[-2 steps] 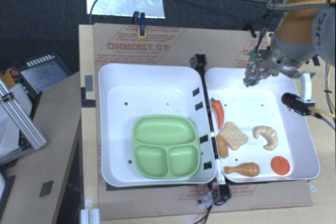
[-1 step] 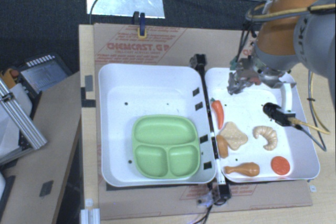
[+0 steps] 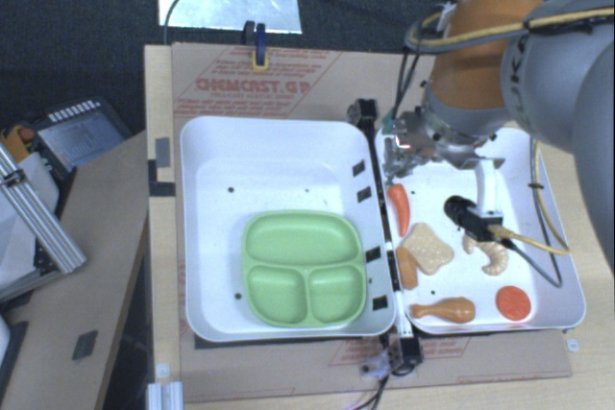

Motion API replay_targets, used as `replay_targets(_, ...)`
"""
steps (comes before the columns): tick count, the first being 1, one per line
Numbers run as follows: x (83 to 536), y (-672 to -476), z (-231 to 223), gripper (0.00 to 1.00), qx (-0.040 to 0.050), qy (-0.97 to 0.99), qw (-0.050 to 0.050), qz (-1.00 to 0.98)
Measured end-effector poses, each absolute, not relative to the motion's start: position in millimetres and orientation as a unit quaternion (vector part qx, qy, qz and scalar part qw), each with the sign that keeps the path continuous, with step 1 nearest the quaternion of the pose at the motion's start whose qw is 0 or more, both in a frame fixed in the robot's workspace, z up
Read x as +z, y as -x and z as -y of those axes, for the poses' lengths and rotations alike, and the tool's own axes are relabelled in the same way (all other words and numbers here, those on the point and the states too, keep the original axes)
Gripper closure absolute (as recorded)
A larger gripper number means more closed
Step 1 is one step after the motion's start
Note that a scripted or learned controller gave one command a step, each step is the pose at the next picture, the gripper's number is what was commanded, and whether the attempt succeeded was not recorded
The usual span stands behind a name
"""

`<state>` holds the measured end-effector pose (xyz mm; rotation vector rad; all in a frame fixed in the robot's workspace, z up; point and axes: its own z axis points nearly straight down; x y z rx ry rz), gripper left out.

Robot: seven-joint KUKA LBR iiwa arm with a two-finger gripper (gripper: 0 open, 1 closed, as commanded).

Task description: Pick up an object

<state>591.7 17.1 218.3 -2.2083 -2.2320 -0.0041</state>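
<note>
The gripper [image 3: 397, 158] hangs low over the far left corner of the right bin [image 3: 562, 278], and from up here I can't tell how wide it stands or whether it has anything, because the wrist covers it. Just on the near side of it lies the likeliest target, an orange-red carrot-shaped toy [image 3: 399, 206], running along the bin's left wall. That's the trouble spot. The toy is tight against the wall, so a descent there could clip the rim or catch plastic instead of toy, and its slim, tapered body might squirt out sideways. A toast slice [image 3: 428, 251] sits just beyond its near tip, close enough to get nudged or pinched along with it. A drumstick [image 3: 444, 309] lies by the near edge and a round orange piece [image 3: 513, 302] sits toward the near right corner. In the left bin [image 3: 207, 206] there's a green divided plate [image 3: 303, 266]. On the brown sheet [image 3: 317, 77] under the bins, red lettering reads "CHEMCAST", and the characters after it are too blurred to call.
</note>
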Motion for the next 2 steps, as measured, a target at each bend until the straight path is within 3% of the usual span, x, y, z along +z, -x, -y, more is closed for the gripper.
replay_targets(2, 220, -558.8, -110, 1.0, -0.0006, 0.704, 0.001, 0.71)
